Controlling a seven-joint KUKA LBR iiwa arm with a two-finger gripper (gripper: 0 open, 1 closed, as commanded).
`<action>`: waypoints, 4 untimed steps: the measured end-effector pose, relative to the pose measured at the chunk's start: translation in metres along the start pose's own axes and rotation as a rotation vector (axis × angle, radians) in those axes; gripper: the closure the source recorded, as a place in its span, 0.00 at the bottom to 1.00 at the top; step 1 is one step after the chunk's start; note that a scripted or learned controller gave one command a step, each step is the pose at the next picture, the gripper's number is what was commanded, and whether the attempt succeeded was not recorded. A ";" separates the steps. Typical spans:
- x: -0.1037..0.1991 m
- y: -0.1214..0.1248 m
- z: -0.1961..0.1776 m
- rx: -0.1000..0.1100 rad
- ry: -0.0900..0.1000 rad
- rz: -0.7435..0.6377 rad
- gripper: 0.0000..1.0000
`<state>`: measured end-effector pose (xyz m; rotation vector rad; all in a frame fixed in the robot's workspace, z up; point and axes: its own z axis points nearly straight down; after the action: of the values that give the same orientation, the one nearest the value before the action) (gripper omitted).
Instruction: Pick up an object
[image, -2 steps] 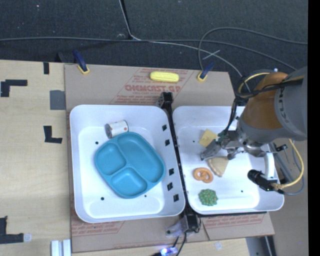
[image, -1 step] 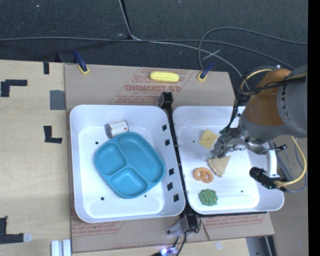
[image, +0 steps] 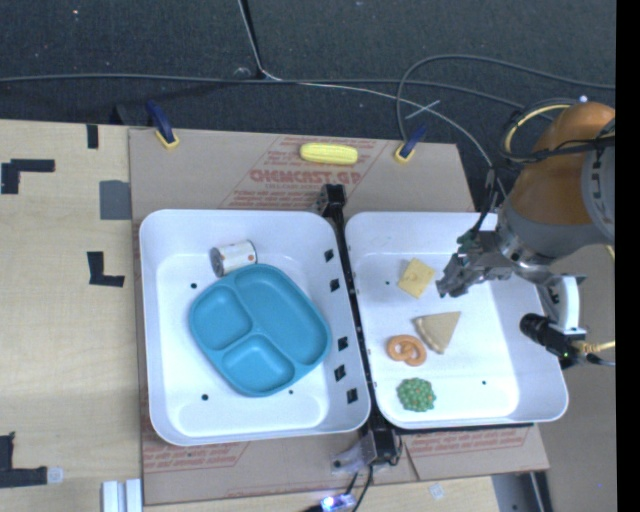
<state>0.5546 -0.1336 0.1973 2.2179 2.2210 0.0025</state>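
White plastic bins sit side by side on a sheet of brown cardboard (image: 290, 180), seen from above at a slant. The left bin (image: 160, 240) holds a blue divided plate (image: 258, 328) with three compartments, lying flat near the middle. Just beyond the plate's far edge, a small white and grey cylinder (image: 232, 257) lies on its side.

The right bin (image: 530, 400) holds four small food-like items. A yellow cheese-like block (image: 416, 278) lies toward the far left of the bin. Nearer the camera, a tan wedge (image: 438, 330) like a sandwich slice lies close beside a brown pretzel (image: 405, 349), which sits to the wedge's left; whether the two touch cannot be told. A green broccoli-like piece (image: 416, 394) lies nearest the camera, apart from the others.

The grey arm with its orange band reaches in from the right. Its gripper (image: 452, 281) hangs over the right bin, just to the right of the yellow block, with dark fingers pointing toward it. Nothing can be seen between the fingers, and how far apart the jaws stand cannot be told from this angle.

Beyond the bins, a yellow corn cob (image: 328, 153) lies on the cardboard. Black cables run across the dark surface at the top.
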 end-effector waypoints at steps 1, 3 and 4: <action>0.000 0.001 -0.051 -0.002 0.000 0.000 1.00; 0.103 -0.001 -0.038 0.005 0.002 -0.004 1.00; 0.151 0.010 -0.033 0.005 0.001 -0.005 1.00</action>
<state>0.5641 0.0176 0.2306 2.2159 2.2291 -0.0014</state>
